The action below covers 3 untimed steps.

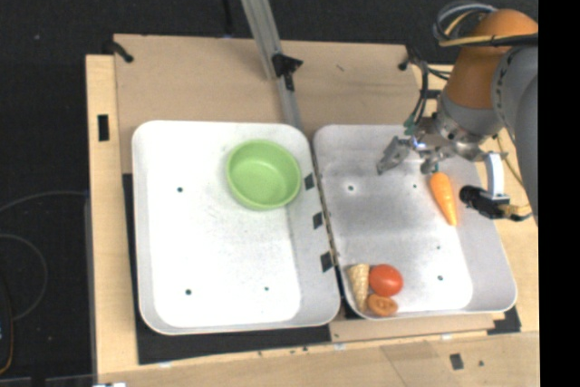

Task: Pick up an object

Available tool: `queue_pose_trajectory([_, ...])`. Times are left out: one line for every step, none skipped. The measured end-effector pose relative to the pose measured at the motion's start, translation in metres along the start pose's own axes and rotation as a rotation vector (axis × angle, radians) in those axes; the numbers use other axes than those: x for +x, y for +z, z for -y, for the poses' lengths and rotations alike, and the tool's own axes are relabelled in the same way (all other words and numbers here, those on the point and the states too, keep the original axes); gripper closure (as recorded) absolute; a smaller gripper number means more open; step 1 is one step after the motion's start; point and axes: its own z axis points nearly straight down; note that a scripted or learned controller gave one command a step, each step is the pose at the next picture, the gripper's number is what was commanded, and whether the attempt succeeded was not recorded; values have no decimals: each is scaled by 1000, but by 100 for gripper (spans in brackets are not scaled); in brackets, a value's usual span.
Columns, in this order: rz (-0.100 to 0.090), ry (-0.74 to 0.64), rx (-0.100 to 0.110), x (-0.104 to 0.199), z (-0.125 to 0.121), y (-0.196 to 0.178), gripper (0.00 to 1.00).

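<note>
An orange carrot (442,197) lies in the right bin (390,213) near its right side. A red tomato (386,278), a pale cone-shaped piece (359,282) and a small orange piece (381,305) sit together at the bin's front edge. In the left bin (190,258) there is a green bowl (263,175) near the back right corner. My gripper (410,162) hangs over the back of the right bin, just up and left of the carrot. It is open, its fingers spread, with nothing between them.
A grey metal pole (258,14) slants from the top of the view down to the gap between the bins. The bins rest on a tan board (199,77) ringed by dark floor. Black clips (319,222) line the seam between the bins.
</note>
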Motion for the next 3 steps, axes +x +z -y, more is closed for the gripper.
queue_pose_trajectory([1, 1, -3, -1, 0, 29, 0])
queue_pose_trajectory([4, 0, -10, -2, -2, 15, 100])
queue_pose_trajectory([-2, -2, -7, -7, -9, -31, 100])
